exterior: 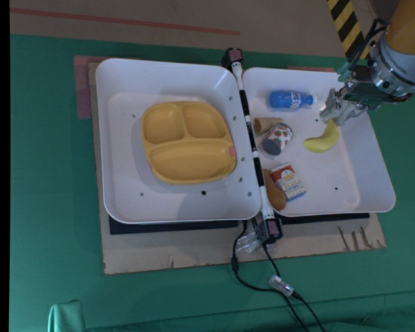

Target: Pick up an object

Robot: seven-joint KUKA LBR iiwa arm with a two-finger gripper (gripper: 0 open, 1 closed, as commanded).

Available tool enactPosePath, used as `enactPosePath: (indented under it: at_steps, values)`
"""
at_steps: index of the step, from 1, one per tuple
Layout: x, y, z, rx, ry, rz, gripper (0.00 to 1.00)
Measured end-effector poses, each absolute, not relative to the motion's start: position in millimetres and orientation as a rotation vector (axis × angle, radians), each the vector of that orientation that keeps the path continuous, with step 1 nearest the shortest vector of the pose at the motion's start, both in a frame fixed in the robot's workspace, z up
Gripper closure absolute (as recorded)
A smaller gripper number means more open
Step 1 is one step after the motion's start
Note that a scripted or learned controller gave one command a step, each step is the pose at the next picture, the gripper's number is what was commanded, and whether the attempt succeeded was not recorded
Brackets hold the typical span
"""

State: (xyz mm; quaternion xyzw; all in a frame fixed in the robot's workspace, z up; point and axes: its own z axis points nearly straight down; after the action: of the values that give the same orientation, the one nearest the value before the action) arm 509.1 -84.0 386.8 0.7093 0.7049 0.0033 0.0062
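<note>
Nothing lifted yet, judging from how things lie: every item flat on a bin floor. Claw (334,113) at about two o'clock in the right shallow white bin (373,175), hanging low under the grey arm with the orange band (408,30), just above the upper tip of a curved yellow plastic banana (322,139). Impossible to tell how far open the claw is; nothing visibly caught in it. Banana lying near the bin's centre, slightly toward three o'clock, apparently the nearest candidate. Left to do, by this reading: close on something, raise it clear.

Other choices in the same bin: a small blue bottle with a white cap (290,100) on its side at twelve o'clock; a short tan cone-shaped piece (266,124) at ten o'clock against the divider; a rounded grey-and-white toy with red spots (277,139) just beside it toward the centre; a small red-and-blue printed box (288,180) at seven o'clock; an orange-brown oblong piece (275,196) touching that box at the divider side.

Left shallow white bin (117,185) holding a yellow three-compartment plastic plate (188,142) at its centre.

Both bins on brown cardboard over the green surface (48,185).

Labels: printing visible on the box and a pale band on the bottle, too small to read. No brand legible anywhere.
</note>
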Motion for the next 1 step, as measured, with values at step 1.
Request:
enactPosePath:
  at_steps: [1]
  values:
    - [499.6,-28.0,425.1,2.220,2.206,0.015,1.00]
